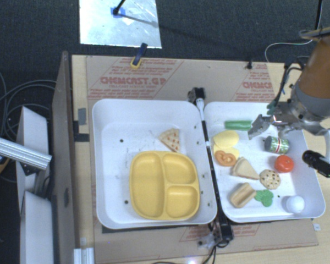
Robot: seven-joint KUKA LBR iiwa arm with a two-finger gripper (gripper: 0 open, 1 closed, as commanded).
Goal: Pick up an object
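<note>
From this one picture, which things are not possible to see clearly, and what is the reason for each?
- Gripper, camera view: small and blurred, and the arm's wrist covers it from above, so its state cannot be told.
- Green-and-white can: too small to read its label.
- Arm: cut off by the right edge.
- Far corner of the right bin: covered by the arm.
- Cookie: too small for surface detail.

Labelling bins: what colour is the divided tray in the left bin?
Yellow. The divided tray shows plainly in the camera view, in the left bin.
</note>
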